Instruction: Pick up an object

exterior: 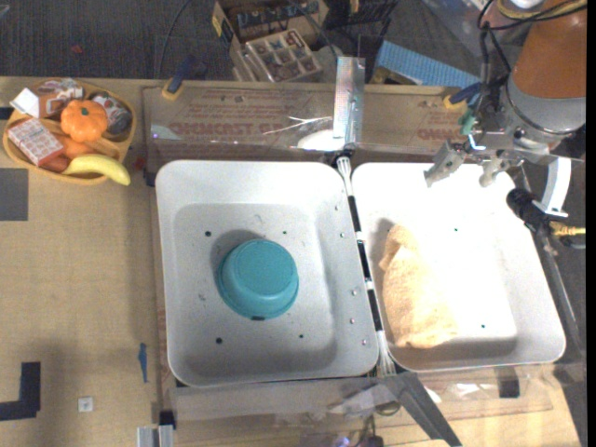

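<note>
Gripper (465,167) open, nothing btwn fingers, hovering over far edge of right bin (549,329). Tan cloth (414,291) lies crumpled below-left of gripper, in same bin by its left wall, well apart. Teal bowl (259,278) upside down in left bin (177,212), further left of gripper.

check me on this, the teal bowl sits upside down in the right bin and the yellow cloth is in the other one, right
Not quite. The camera view shows the teal bowl upside down in the left bin, not the right one. The yellow cloth lies in the other one, the right bin.
</note>
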Controlling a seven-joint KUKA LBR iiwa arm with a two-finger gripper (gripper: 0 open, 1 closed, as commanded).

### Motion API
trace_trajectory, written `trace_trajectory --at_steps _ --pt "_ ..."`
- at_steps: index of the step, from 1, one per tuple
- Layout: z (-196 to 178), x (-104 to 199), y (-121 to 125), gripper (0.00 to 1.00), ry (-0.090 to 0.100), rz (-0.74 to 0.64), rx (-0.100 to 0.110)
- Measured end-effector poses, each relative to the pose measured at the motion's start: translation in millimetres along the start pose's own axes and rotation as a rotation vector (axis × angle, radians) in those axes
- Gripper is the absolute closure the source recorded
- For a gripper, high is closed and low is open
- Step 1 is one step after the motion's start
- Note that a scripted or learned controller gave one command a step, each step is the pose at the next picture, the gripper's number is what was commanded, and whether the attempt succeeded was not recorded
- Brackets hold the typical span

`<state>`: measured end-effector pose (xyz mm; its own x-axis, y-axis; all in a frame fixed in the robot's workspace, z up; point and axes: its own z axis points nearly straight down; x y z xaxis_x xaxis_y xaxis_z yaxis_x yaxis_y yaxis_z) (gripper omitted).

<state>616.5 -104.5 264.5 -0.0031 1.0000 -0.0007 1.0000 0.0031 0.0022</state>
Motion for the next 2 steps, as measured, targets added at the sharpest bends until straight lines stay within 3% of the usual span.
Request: trace_trajectory --at_steps 1,2 --pt "169 8 -14 0.00 0.000 0.097 -0.001" --pt "159 7 -14 1.00 0.000 0.100 -0.002"
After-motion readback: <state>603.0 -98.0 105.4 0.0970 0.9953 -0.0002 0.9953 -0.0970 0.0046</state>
